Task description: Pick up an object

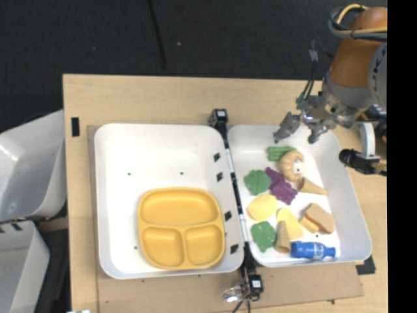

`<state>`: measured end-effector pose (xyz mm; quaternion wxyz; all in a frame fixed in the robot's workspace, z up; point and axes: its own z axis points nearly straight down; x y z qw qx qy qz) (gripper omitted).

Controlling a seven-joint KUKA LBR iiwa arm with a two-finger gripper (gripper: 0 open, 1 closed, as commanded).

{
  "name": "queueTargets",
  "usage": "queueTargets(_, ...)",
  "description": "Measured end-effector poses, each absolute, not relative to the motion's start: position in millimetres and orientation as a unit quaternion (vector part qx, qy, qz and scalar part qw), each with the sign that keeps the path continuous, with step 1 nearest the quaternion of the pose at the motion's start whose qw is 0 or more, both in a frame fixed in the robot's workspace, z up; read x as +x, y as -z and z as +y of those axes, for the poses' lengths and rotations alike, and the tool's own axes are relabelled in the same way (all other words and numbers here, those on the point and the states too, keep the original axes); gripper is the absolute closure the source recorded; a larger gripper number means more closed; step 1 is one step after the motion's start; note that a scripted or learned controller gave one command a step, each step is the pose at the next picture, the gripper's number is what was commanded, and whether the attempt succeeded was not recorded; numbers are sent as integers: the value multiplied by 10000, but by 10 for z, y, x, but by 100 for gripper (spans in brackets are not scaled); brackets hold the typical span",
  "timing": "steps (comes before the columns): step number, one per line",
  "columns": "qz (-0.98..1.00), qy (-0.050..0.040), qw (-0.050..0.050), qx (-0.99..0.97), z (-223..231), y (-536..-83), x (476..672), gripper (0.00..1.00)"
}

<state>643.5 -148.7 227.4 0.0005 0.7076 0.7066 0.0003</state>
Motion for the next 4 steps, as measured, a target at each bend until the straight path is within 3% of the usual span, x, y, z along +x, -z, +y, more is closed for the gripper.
queueTargets(1,7066,17,-14,7076,-1261,-949,6130,0)
queueTargets(2,7047,-16,33,7095,-1291,-1136,6170,100)
queueTargets(4,7052,6,10,7090,-1040,-1432,6076,100)
